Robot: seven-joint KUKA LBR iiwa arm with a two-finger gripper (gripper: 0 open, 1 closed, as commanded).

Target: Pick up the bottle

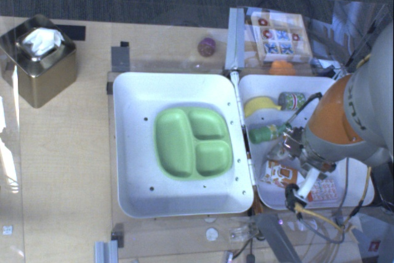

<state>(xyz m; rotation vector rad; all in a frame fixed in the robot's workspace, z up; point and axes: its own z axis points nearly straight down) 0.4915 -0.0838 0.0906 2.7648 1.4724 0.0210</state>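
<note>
We find the bottle in the right bin, lying on its side hard against that bin's left wall; it is green, with what looks like a yellowish band or cap toward its right end, and its long axis runs roughly left to right across the view, tilted only slightly. Just beyond it, further up the view, sit a yellow object and a small can; nearer to us lies a printed packet.

The gripper hangs at the end of the arm, which reaches in from the right; its metal wrist parts sit just to the right of the bottle's right end, near it and perhaps touching, though we cannot tell which; nor can we tell whether the jaws are spread or pressed together, since the wrist body hides them.

So the relation that matters, as we judge it, is this: the bottle lies to the left of the gripper, and its length points almost straight at the gripper; a grasp across the body would call for a short shift leftward and jaws set across the axis, closing from the far and near sides; the bin wall and the yellow object leave little room there. The left bin holds a green divided tray, well apart from all this.
</note>
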